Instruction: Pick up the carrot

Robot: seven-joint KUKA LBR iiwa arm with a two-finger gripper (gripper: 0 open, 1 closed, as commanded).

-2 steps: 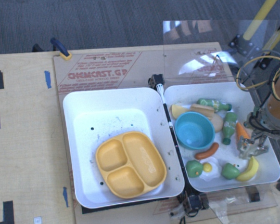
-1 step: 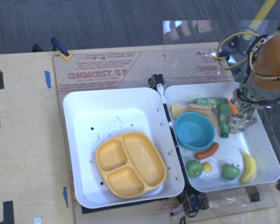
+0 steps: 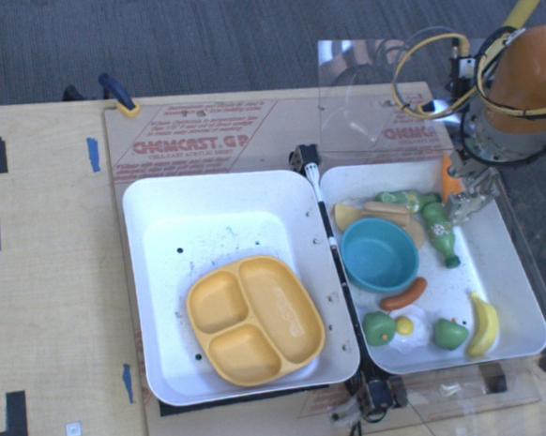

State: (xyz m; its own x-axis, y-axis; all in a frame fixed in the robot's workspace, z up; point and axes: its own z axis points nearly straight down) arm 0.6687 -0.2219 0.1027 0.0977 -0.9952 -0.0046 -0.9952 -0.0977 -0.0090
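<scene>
Beneath the bins, cardboard reads "CHEMCAST GP"; pincer beside carrot, grip indiscernible.

A single fixed camera looks down at a slant from above the counter, far enough to take in both white bins, left bin and right bin, side by side.
</scene>
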